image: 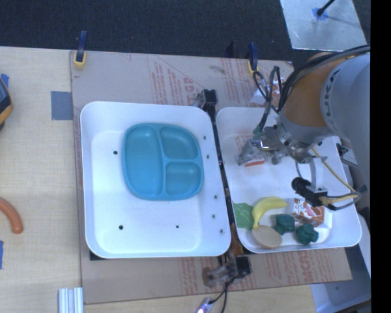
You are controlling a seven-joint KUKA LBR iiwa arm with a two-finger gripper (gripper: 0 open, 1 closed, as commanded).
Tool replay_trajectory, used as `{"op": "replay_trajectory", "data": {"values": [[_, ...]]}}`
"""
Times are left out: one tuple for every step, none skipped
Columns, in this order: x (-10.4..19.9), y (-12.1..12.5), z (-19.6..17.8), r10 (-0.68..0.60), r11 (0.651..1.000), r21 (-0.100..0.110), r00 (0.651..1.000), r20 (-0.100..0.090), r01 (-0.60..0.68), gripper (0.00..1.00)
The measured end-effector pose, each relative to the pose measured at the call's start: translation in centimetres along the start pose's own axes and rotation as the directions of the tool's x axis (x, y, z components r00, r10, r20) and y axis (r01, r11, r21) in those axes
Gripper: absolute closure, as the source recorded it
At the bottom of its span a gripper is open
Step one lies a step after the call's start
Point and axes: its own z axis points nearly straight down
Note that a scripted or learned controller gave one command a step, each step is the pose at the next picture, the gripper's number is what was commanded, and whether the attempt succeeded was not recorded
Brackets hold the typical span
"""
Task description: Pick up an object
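**Gripper low in the right bin, near a small orange piece**

The arm (319, 100) comes in from 3 o'clock and hangs over the right bin (234, 126). The gripper (255, 150) is low in the upper part of this bin. If it is open or closed, I cannot tell. A small orange-red piece (254, 163) lies just below it; whether they touch is not clear.

At 5 o'clock of the gripper, in the lower part of the same bin, lies a group of toy foods: a green leaf (244, 214), a yellow banana (269, 207), a round beige piece (268, 237), two dark green pieces (296, 229) and a red-and-white packet (307, 210).

The left bin (101, 194) holds a blue divided plate (163, 161). At 9 o'clock on the worktop (29, 168), well apart from both bins, lies a sausage (7, 214).
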Motion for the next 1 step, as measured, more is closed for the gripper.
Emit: {"op": "replay_trajectory", "data": {"values": [[-0.33,1.83,-0.09,0.000,1.000,-0.003,1.000,-0.001,0.000,0.00]]}}
